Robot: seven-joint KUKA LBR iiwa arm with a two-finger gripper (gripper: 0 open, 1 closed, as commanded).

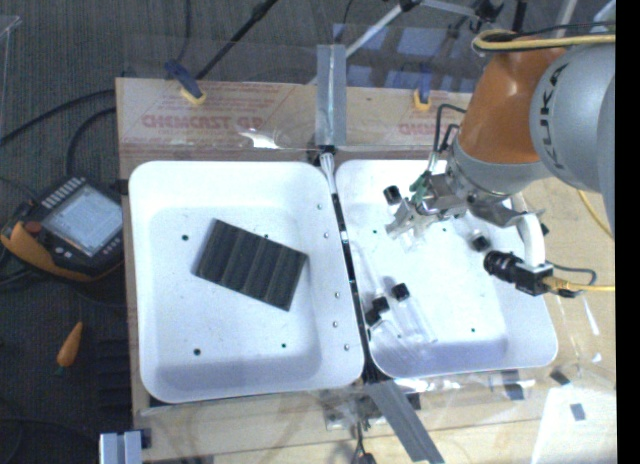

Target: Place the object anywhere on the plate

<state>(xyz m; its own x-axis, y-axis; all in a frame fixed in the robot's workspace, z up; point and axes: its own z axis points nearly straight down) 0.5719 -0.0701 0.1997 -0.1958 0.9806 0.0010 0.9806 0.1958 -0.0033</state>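
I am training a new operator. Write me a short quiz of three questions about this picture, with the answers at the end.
1. True or false: the dark ribbed plate lies in the right bin.
2. Over which place is the gripper? A) the left bin; B) the right bin; C) the floor beside the bench.
3. What colour is the band above the arm's wrist?

Key:
1. False. The plate lies in the left bin.
2. B.
3. Orange.

a robotics lab: white bins [150,282] on a bench, teach pendant [75,224], floor cables [50,117].
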